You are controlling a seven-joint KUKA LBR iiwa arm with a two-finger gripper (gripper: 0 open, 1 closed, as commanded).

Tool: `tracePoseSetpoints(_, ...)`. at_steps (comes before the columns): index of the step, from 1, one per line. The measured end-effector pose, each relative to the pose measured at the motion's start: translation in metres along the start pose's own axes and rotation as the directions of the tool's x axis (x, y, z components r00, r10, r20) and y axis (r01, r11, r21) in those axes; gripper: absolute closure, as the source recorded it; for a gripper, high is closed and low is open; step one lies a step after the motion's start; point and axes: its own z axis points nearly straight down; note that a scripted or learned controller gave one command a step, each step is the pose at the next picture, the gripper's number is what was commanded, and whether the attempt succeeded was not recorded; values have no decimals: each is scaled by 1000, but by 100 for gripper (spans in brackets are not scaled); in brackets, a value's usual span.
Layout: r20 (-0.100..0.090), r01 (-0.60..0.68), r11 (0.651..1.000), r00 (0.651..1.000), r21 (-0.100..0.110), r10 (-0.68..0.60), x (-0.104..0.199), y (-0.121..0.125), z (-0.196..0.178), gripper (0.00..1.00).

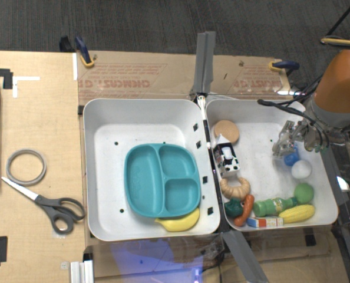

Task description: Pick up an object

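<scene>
Blue object [291,157] just below the tool [283,141]

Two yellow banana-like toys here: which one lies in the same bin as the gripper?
The yellow toy at the right bin's lower right; the other banana lies beside the teal tray.

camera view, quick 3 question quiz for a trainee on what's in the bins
1. True or false: the teal plate lies in the left bin.
2. Which fruit lies against the plate's near edge?
3. Which sits nearest the gripper? A. scissors B. blue ball C. tape roll

Key: 1 true. 2 the banana. 3 B, just below it in the right bin.
</scene>
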Motion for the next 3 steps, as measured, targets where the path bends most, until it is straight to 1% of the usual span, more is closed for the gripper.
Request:
tracePoseSetpoints(1,0,0,1000,1000,0,0,0,0,0,0)
tracePoseSetpoints(2,-3,-12,1000,1000,-1,12,-16,2,10,0)
tracePoseSetpoints(3,-3,-12,1000,1000,-1,12,-16,2,10,0)
